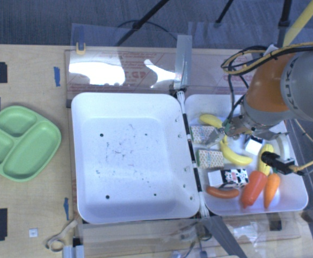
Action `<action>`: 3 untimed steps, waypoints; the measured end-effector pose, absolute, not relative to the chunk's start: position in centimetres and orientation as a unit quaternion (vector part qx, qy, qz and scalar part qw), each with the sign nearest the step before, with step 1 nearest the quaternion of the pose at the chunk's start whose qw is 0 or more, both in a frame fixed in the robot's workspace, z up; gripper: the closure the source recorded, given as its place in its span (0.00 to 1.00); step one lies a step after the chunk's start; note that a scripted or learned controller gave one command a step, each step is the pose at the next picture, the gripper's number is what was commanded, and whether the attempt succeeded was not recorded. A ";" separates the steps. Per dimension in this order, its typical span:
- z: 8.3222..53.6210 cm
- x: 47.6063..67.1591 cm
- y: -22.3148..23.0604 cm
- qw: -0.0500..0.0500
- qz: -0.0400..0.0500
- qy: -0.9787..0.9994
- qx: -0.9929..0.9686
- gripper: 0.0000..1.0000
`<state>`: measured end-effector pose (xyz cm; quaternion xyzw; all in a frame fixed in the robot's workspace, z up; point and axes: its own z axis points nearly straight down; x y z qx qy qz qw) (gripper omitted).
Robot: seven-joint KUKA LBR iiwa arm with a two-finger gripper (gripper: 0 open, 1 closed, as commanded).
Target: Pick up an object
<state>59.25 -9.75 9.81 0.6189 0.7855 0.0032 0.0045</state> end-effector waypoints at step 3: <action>8.7 59.3 -9.9 0.001 0.002 0.826 0.564 0.00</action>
